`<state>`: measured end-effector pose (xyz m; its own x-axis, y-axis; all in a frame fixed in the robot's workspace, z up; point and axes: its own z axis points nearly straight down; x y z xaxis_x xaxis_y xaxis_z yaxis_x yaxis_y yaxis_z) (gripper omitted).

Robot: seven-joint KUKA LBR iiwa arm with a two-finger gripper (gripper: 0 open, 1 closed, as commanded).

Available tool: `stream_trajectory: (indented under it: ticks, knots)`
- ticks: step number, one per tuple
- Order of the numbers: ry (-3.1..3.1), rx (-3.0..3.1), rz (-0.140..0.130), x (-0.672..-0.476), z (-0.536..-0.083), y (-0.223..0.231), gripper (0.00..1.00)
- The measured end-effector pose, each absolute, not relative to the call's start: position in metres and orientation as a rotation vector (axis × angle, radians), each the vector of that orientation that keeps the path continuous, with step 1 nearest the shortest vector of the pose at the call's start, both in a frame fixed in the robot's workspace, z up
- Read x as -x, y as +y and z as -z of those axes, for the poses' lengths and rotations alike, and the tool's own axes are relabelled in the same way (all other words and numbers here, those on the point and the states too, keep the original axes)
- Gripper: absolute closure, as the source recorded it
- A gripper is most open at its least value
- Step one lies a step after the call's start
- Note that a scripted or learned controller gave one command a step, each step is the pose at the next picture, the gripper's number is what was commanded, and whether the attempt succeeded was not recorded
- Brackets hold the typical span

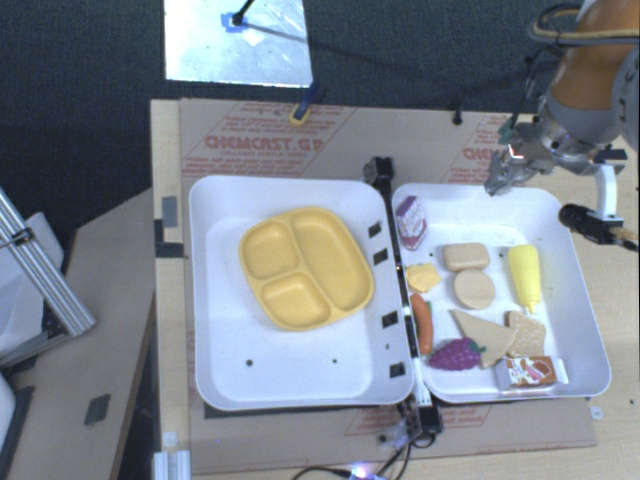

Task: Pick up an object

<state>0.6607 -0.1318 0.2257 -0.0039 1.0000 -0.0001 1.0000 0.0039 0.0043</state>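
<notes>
At the upper right of the frame I see my arm [590, 78]: orange band, grey metal wrist, dark cables looping alongside.

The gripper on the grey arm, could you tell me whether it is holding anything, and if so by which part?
Nothing is held: the gripper hangs over the far edge of the right shallow white bin, with nothing between its fingers.

Tray [305, 268] in left bin [215, 298]; food in right bin [585, 343].
</notes>
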Motion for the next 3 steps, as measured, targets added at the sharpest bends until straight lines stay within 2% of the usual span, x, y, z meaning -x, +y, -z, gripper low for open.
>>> stream_trajectory:
  ticks: [1, 2, 3]
  knots:
    - [2.229, -2.216, 0.001, -0.629, -0.217, -0.091, 1.0]
    - [2.23, -2.216, 0.001, -0.59, -0.229, -0.05, 1.0]
    - [2.232, -2.217, 0.002, -0.549, -0.215, -0.019, 1.0]
